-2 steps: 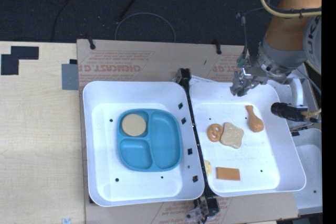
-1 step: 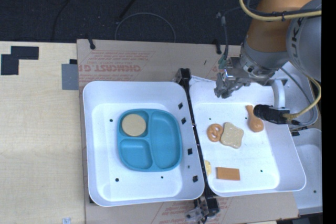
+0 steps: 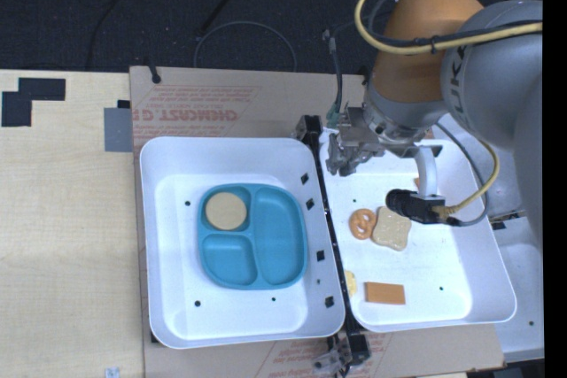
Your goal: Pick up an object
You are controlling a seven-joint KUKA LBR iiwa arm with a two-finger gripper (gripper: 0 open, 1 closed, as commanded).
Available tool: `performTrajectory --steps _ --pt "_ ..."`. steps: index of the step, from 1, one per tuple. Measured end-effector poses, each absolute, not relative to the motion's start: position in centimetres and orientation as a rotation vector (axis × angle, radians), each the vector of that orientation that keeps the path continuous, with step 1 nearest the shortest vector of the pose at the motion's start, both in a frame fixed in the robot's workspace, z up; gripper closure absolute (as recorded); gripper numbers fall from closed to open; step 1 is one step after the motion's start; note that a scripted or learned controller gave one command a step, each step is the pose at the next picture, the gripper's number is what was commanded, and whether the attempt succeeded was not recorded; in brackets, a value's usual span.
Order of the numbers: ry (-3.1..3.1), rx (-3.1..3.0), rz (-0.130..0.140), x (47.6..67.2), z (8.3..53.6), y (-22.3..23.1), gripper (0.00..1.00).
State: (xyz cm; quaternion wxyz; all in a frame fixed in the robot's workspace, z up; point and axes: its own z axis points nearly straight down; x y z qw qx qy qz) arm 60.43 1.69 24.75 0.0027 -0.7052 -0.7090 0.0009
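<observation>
My gripper (image 3: 344,160) hangs over the far left corner of the right bin (image 3: 483,297), close to the wall between the bins. Nothing shows between its fingers. Below and to its right lie a small brown pretzel (image 3: 361,223) and a pale slice of bread (image 3: 392,228), touching each other. An orange flat slab (image 3: 384,293) rests near the bin's front. A small yellow piece (image 3: 351,283) sits against the left wall. In the left bin (image 3: 168,181) a blue divided tray (image 3: 257,236) holds a round tan cracker (image 3: 225,210) in its upper left compartment.
The grey arm with its orange band (image 3: 425,13) covers the right bin's far right part. A black part on a cable (image 3: 416,205) hangs just right of the bread. Brown cardboard (image 3: 221,106) lies under both bins, with a wooden benchtop (image 3: 62,235) to the left.
</observation>
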Motion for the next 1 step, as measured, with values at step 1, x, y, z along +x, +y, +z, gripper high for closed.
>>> performTrajectory --steps 1 --pt "-2.223 -2.212 0.004 58.83 24.24 7.12 1.00"
